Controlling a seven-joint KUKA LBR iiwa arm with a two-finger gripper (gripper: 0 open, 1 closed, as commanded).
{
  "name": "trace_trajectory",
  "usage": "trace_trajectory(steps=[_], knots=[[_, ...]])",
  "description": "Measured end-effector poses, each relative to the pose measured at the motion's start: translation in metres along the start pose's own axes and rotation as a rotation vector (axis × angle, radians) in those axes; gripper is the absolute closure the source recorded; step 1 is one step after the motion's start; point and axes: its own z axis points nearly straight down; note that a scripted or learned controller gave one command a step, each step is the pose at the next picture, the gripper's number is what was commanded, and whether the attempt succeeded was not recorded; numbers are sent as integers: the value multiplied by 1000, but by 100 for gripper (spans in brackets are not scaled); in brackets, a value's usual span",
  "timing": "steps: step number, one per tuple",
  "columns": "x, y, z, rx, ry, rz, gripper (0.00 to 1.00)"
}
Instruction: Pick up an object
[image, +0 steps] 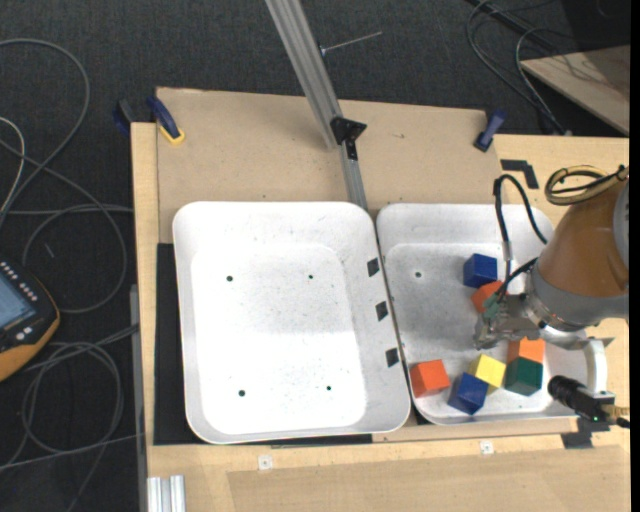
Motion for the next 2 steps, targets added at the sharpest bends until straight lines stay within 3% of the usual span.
trace_trajectory(steps=[2], knots=[[2, 4, -118, -8, -3, -2, 100]])
